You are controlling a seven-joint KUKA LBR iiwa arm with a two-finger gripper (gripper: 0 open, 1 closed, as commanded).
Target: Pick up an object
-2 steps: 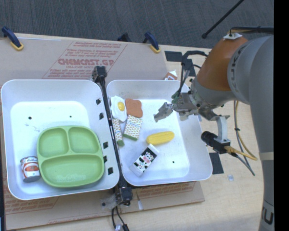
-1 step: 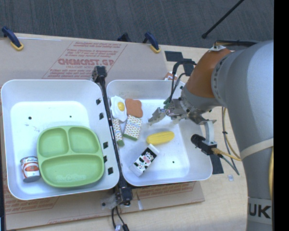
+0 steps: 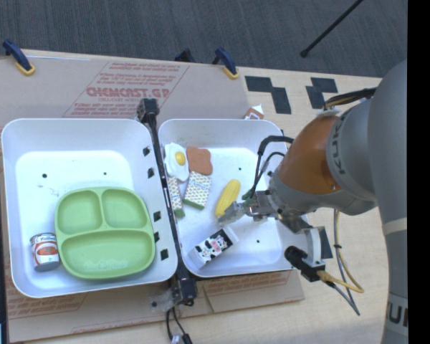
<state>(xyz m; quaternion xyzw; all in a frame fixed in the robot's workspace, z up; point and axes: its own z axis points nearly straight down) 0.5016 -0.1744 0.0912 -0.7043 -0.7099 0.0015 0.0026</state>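
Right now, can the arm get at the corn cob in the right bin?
Probably yes. The gripper sits right beside the corn cob at its lower end, inside the right bin. Nothing lies on top of the cob, and the milk carton lies apart below it.

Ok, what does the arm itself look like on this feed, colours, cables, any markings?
The arm is smooth rounded grey, with a glossy orange band above the wrist. Black cables loop beside the band, with yellow and black ones trailing below. The gripper is small and metallic. Partial pale lettering shows low on the grey casing.
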